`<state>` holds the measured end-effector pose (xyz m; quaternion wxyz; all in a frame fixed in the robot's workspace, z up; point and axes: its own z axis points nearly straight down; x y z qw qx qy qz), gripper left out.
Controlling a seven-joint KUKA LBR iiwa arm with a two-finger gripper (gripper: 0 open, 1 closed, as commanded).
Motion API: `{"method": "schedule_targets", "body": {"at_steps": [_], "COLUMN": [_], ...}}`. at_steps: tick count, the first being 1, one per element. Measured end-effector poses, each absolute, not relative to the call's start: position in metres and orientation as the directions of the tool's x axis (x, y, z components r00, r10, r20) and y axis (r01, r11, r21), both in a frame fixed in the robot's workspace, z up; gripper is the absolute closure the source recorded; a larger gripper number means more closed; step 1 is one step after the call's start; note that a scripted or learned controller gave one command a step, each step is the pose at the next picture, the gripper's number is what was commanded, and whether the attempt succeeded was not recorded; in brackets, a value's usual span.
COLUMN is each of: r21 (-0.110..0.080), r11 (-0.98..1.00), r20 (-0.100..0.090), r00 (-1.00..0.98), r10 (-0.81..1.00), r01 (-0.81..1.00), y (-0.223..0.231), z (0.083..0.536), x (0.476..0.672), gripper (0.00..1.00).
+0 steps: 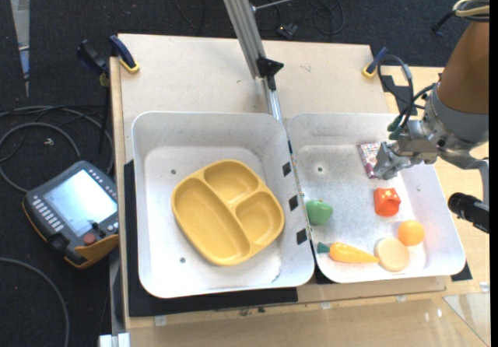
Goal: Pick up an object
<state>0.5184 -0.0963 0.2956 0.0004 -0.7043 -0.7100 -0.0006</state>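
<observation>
Pink packet (368, 155) lies beside the gripper (382, 169), whose opening I cannot tell.

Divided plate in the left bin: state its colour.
Yellow divided plate, seen in the camera view.

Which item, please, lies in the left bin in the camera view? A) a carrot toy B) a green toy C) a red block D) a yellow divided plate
D: the yellow divided plate sits alone in the left bin, while the carrot toy, red block and green toy lie in the right bin.
</observation>
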Motion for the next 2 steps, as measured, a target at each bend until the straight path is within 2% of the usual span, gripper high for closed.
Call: {"method": "schedule_targets", "body": {"at_steps": [2], "r21": [-0.003], "r11": [0.008], "r20": [0.001], "r00": [-0.008], "r10": [1.0], "r01": [1.0], "y": [-0.003], "z": [0.256], "x": [0.545], "gripper": [1.0]}}
